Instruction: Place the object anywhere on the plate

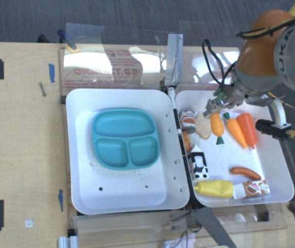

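Since the plate (125,138) sits bare in the left bin (80,185), the task looks to be at its first step, the pick. The gripper (217,103) hangs over the far end of the right bin (277,190), well right of the plate, just above the small carrot (217,125); nothing can be seen between its tips, and whether it is spread or closed cannot be told.

Which object is meant is not plain; the small carrot lies nearest the gripper. Right of the plate, that bin also holds a can (188,120), a pale cookie-like piece (203,127), two larger carrots (241,130), a cow (199,167), a sausage (245,173), a yellow piece (216,189) and a small packet (255,188).

The next move likely calls for a clean descent onto one item, clear of its close neighbours, then a carry leftward over the bin walls to the plate.
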{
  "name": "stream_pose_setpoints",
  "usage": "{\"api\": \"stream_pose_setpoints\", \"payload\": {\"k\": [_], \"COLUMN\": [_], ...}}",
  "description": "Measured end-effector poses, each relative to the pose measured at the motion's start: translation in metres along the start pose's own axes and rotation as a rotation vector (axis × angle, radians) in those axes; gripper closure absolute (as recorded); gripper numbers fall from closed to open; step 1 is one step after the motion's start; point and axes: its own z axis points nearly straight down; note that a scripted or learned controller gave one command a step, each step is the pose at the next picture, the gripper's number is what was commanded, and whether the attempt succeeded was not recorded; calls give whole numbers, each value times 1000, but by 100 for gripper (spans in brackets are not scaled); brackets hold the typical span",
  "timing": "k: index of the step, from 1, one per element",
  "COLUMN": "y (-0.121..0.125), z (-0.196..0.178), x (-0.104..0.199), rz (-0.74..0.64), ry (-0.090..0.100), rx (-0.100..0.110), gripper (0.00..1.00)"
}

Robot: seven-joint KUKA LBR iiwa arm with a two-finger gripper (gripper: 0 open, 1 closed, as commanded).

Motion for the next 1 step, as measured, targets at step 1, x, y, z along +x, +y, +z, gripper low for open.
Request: {"api": "stream_pose_setpoints", "payload": {"k": [1], "y": [61], "z": [0], "x": [36], "rz": [112], "ry": [1], "rx": [-3], "gripper": [100]}}
